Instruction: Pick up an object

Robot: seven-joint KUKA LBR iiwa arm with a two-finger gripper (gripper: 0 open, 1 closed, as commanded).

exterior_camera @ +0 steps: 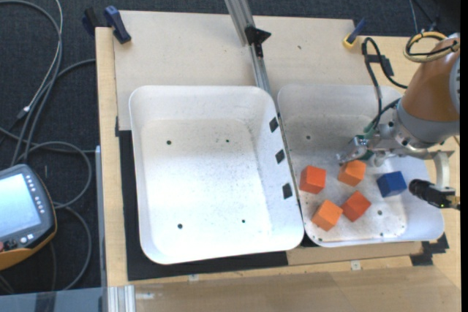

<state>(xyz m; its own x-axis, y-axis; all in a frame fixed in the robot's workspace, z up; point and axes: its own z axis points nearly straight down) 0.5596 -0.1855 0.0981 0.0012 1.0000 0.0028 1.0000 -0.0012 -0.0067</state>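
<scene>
Fingers (358,154) are hanging low in the right bin (322,102), directly over an orange cube (352,172); their state cannot be told. Three more orange cubes (313,179) and a blue cube (391,183) are lying nearby. The left bin (197,102) is sitting alongside on the surface (183,47).

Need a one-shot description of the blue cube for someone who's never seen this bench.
Look at the right-hand white bin, the one the grey and orange arm reaches into. Near its right side, just below the arm's wrist, sits the blue cube. It is the only blue block; the four cubes to its left are all orange.
</scene>
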